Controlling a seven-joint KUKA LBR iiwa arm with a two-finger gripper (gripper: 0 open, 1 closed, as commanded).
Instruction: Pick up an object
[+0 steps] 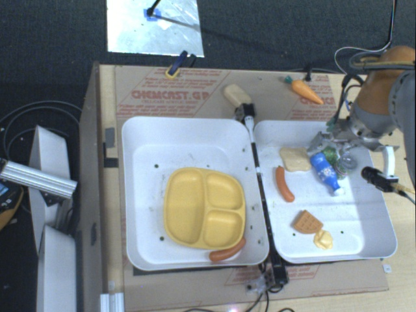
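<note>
Reaching in from the right, the gripper (333,147) sits low over the right bin (370,239), directly above a blue bottle (324,171) lying tilted beside a green item (330,155); whether its jaws are parted or grasp anything cannot be told. Nearby lie a beige slice (294,159), red sausage (284,184) and cracker (306,222)
</note>
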